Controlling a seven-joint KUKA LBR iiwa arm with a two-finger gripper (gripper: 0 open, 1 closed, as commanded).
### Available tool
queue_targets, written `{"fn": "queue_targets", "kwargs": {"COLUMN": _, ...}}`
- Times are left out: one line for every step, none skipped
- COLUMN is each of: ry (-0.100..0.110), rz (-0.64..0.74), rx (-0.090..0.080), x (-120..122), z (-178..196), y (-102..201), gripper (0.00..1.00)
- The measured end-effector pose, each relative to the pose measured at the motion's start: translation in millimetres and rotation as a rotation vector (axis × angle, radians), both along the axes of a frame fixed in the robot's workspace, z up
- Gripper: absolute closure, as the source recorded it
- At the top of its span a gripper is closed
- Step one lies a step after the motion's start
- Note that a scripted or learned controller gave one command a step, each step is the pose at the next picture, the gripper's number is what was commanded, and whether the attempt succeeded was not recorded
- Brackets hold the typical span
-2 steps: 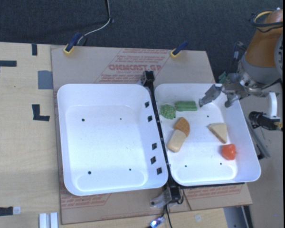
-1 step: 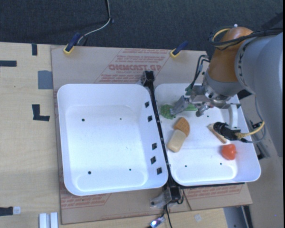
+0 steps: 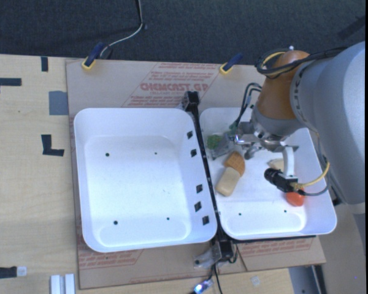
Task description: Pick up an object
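With the claw (image 3: 253,141) low in the right white plastic bin (image 3: 257,225), its opening impossible to tell, it may nudge the tan cork-shaped block (image 3: 230,175) aside and close on nothing.

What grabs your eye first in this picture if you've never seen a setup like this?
Probably the big grey arm with its orange band, reaching in from the right over the right bin. Beneath it lies a small cluster: a tan cork-like piece, something green and a small orange-red object. The left bin sits beside it.

Fixed overhead camera, slanting down (both bins (image 3: 86,164)).
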State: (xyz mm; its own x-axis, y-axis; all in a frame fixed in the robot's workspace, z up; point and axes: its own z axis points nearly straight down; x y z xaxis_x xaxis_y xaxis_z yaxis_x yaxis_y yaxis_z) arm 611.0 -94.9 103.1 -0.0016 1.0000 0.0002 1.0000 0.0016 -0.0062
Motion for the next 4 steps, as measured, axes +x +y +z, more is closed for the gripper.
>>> {"fn": "queue_targets", "kwargs": {"ry": -0.008, "rz": 0.001, "rx": 0.000, "x": 54, "z": -19, "y": -19, "gripper": 0.00}}
{"fn": "queue_targets", "kwargs": {"ry": -0.006, "rz": 0.001, "rx": -0.001, "x": 52, "z": -8, "y": -19, "gripper": 1.00}}
{"fn": "queue_targets", "kwargs": {"ry": -0.011, "rz": 0.001, "rx": 0.001, "x": 2, "z": 87, "y": 7, "gripper": 1.00}}
{"fn": "queue_targets", "kwargs": {"ry": -0.004, "rz": 0.004, "rx": 0.002, "x": -27, "z": 103, "y": 54, "gripper": 1.00}}
